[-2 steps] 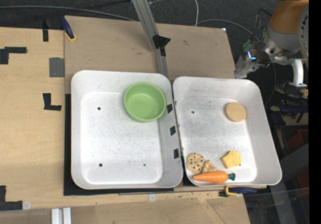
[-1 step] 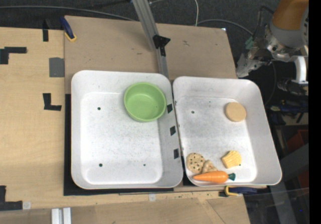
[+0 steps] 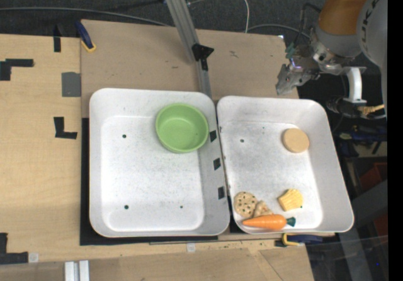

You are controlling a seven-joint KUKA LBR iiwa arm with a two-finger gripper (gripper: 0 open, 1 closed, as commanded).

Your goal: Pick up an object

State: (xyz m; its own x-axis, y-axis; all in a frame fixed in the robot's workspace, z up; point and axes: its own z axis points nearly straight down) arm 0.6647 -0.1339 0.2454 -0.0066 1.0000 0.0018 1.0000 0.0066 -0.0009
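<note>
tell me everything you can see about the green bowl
The green bowl is a round, light green dish that looks like smooth plastic, with a thick rolled rim and a slightly darker inside. It sits upright, open side up, with nothing visible in it. It rests on the floor of the left bin, near that bin's far right corner, close to the divide between the two bins. Nothing else touches it; the gripper is off beyond the right bin's far edge.
</note>
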